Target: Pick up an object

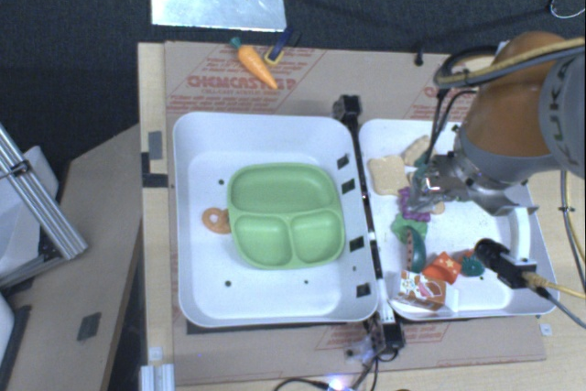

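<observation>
Table (119, 197), two white bins. Left bin (197, 142): one green divided tray (284, 215), one small pretzel (216, 221). Right bin (522, 288): several toys, including purple grapes (414, 208) directly beneath the end effector (423, 188); grip state cannot be told. One carrot (256, 67) beyond the bins, far side.

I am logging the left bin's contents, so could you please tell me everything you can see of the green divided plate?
The green divided plate is pale green and looks like smooth moulded plastic, roughly rectangular with rounded corners. It has three compartments: one wide one across the far side and two smaller ones along the near side. It lies flat and right way up near the middle of the left bin, resting on the bin's floor. A small tan ring-shaped item lies at its left edge; whether they touch is unclear.
</observation>
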Tool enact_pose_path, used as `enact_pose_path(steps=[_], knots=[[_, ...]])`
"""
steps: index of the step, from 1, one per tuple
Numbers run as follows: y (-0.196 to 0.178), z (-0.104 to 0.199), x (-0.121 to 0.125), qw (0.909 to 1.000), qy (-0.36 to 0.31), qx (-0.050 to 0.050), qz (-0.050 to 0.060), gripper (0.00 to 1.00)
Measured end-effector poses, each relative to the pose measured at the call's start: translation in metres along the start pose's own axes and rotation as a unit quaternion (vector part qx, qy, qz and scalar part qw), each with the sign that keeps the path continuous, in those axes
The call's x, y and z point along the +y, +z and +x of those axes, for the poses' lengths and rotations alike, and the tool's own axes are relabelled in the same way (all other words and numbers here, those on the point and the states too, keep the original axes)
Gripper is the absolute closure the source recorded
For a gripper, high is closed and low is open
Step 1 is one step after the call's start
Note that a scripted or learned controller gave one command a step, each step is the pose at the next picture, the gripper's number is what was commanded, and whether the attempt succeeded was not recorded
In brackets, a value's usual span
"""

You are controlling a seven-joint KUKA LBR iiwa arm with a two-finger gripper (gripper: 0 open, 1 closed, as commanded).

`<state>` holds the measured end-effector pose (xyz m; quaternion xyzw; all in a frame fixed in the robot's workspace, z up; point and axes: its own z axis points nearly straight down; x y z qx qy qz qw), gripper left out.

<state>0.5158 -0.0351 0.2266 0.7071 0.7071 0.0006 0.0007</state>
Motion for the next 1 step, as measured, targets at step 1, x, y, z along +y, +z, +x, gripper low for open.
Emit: enact_pose_path(steps=[1], knots=[[0.0116, -0.0003, 0.0050, 1.0000, 0.000, 0.000, 0.001, 1.00]])
